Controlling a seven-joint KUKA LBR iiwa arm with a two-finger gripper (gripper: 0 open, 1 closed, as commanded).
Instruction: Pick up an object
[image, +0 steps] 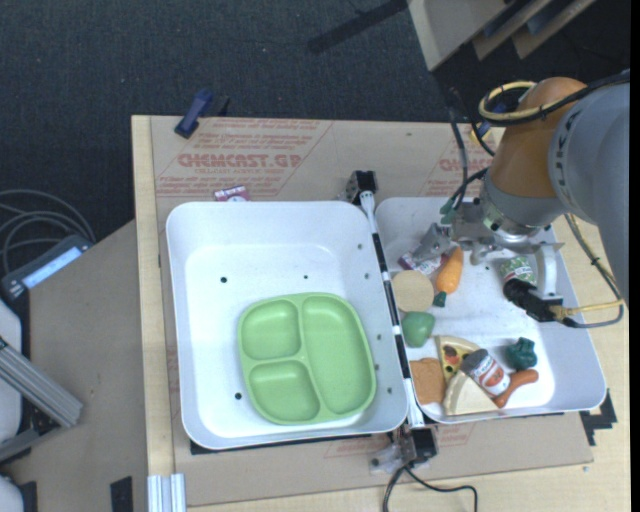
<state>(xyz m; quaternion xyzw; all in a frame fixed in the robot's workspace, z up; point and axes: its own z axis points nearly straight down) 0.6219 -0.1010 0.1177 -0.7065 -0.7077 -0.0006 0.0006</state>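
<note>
Over the right bin (575, 375), the grey arm (600, 150) with its orange band (525, 150) reaches down from two o'clock, and the gripper (455, 240) sits low among the toys at the bin's upper left. Its metal fingers are crowded by cables and clutter, so I cannot tell whether they are spread or closed, or whether anything sits between them.

Just below the gripper, at about six o'clock from it, lies a small orange carrot (449, 272), smooth and tapered, tilted slightly. Beside it at eight o'clock rests a flat, pale round cracker (410, 291), and under that a glossy green pepper (417, 326). Along the bin's lower edge lie a brown, grainy bread slice (428, 380), a wedge of pizza (458, 380) with pale crust, a small bottle (484, 370) with a red and white label lying across it, a dark green broccoli piece (521, 352) and a thin orange-red sausage (517, 384). A green and white packet (520, 270) lies at three o'clock from the carrot.

The left bin (195, 250), shallow white plastic with rounded corners, holds a pale green tray (305, 357) with three compartments, set toward five o'clock. Both bins rest on a brown board (160, 180) printed with red letters.
</note>
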